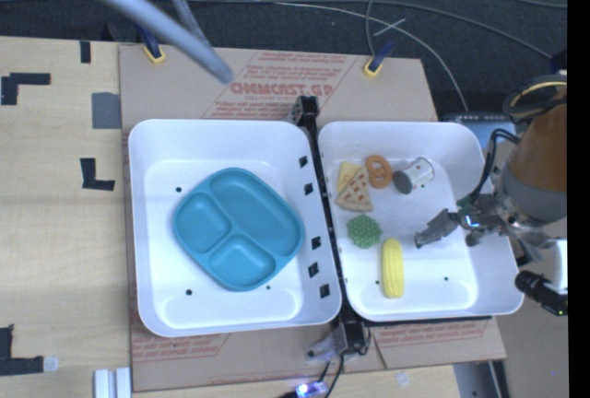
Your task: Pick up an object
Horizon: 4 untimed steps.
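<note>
Over the right bin (461,140) the arm (539,170) leans in, its gripper (433,232) low near the bin's middle; I cannot tell how it is set or whether it has hold of anything. Left bin (147,203) holds a blue tray (238,227). Corn (393,267) lies nearest, then broccoli (364,230), waffle (352,186), pretzel (378,169), cup (413,175). A descent here likely meets bare floor between corn and cup; round corn could roll away.

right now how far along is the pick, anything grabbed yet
Nothing looks picked yet. The gripper sits low over the right white bin, fingers open and holding nothing, apart from the yellow toy corn cob and green bumpy ball. Left to do: close on one item and lift it.
</note>
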### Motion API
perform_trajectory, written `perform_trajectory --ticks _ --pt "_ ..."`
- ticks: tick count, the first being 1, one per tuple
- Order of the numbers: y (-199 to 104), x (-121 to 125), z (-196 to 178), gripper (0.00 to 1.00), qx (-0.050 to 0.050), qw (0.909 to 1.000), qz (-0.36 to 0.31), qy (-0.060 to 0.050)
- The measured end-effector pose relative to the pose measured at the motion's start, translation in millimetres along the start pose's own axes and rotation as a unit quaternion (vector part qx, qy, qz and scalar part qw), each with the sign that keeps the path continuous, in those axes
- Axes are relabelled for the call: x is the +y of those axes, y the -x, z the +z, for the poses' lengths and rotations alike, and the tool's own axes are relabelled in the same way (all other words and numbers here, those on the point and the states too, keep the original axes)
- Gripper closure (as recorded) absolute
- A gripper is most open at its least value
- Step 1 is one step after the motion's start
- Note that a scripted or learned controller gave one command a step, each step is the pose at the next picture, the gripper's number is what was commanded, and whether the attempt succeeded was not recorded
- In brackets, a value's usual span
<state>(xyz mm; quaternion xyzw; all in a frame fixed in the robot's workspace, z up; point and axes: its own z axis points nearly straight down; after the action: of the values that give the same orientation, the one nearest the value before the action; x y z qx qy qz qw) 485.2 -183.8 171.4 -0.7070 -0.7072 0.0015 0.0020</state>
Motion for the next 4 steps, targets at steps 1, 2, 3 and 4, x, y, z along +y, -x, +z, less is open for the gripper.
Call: perform_trajectory --ticks 1,2,3,4 --pt "-4 -1 44 0.00 0.000 1.0000 0.000 0.000" --pt "-4 0 88 0.00 -0.002 1.0000 0.000 0.004" --pt "-3 1 75 1.00 -0.003 1.0000 0.000 0.005" --pt "7 1 20 1.00 -0.001 1.0000 0.000 0.004"
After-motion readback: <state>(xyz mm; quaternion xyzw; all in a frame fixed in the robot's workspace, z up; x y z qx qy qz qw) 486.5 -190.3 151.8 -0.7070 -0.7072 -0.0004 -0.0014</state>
